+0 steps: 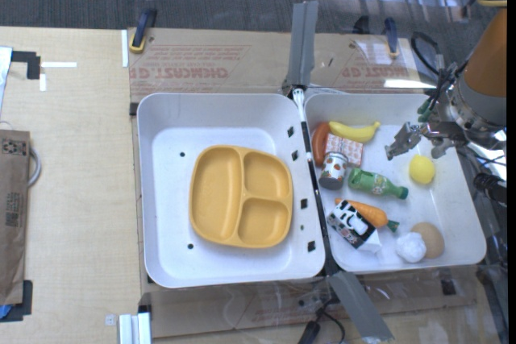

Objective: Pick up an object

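The right bin (468,205) holds several items: a banana (355,129), a yellow lemon (421,169), a green bottle (376,184), a carrot (369,213), a small can (333,170), a red-and-white box (345,149), a black-and-white pack (351,225), a white ball (410,247) and a tan round piece (430,236). My gripper (420,144) hangs over the bin's upper right part, just above the lemon. It is open, its fingers spread to either side, with nothing between them.
The left bin (161,173) holds a yellow divided plate (241,196). A grey divider bar (302,44) runs between the bins at the back. Cardboard (210,64) lies behind them, and a brown paper bag (14,205) lies at the far left.
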